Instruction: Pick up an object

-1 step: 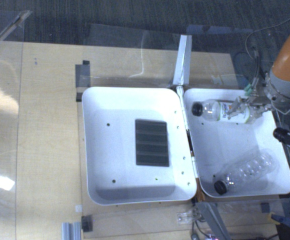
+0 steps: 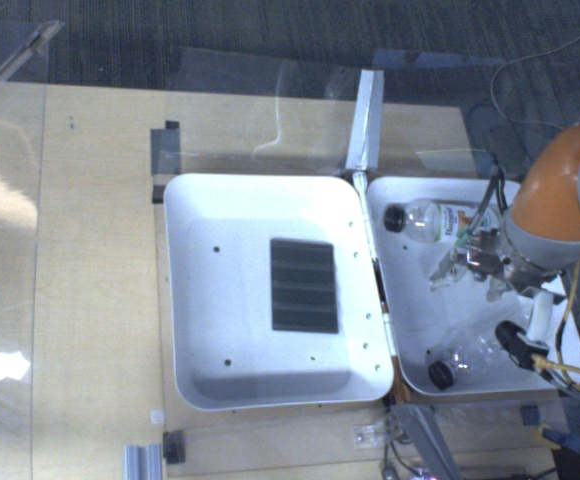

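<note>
Over the right shallow white bin (image 2: 402, 298) hangs the grey, orange-banded arm's gripper (image 2: 470, 263), fingers apart and clamped on nothing, just beside 1 clear plastic bottle with a black cap (image 2: 425, 219) lying near the bin's far wall.

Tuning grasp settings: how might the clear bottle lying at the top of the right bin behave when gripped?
The clear bottle lies on its side, so a nudge would probably roll it. It looks see-through and thin-walled, likely light and apt to flex under squeeze. Its smooth surface may slip from the claw.
</note>
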Tool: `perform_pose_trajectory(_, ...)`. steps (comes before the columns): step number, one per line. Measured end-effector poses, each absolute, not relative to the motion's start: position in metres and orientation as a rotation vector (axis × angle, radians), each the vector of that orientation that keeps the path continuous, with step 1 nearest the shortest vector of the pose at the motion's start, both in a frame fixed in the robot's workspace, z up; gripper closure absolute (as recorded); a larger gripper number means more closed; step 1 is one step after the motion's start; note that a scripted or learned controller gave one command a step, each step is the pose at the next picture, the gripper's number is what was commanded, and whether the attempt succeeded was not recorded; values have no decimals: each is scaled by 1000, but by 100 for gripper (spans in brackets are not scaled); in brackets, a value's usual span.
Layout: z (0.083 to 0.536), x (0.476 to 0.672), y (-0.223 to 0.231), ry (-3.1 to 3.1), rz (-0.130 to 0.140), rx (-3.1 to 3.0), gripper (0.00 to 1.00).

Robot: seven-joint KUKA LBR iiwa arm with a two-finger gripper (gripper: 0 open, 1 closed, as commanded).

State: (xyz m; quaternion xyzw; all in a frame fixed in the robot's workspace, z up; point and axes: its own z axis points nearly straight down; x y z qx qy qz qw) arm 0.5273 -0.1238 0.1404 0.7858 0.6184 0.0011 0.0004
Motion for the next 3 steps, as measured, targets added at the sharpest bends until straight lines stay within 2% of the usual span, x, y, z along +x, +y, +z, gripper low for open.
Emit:
perform_pose_trajectory(1, 145, 583, -86, 2153, 7, 2282, 0)
perform_pose_trajectory(2, 156, 670, -103, 2218, 6, 2217, 0)
perform_pose_trajectory(3, 87, 665, -140, 2338, 6, 2088, 0)
